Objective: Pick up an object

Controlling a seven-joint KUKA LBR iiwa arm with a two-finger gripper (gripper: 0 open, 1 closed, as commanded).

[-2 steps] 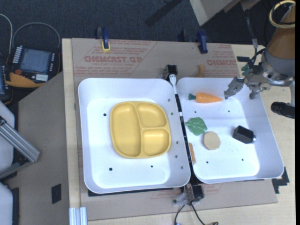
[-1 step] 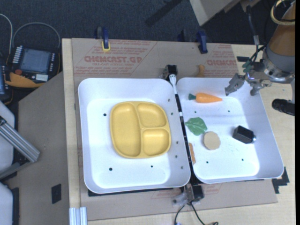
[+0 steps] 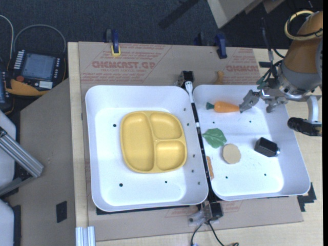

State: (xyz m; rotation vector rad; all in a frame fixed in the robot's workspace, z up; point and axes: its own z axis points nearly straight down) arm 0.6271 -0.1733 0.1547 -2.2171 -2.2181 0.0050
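Camera view: my gripper hangs over the upper right of the right bin, fingers apart with nothing between them, one tip just beside the carrot. Approach step, by my reading; leaf, tan disc and black block lie mid-bin. Next: centre over the carrot, descend, close.

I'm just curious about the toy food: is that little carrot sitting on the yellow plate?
No, the carrot lies in the right bin, while the yellow plate sits in the left bin.
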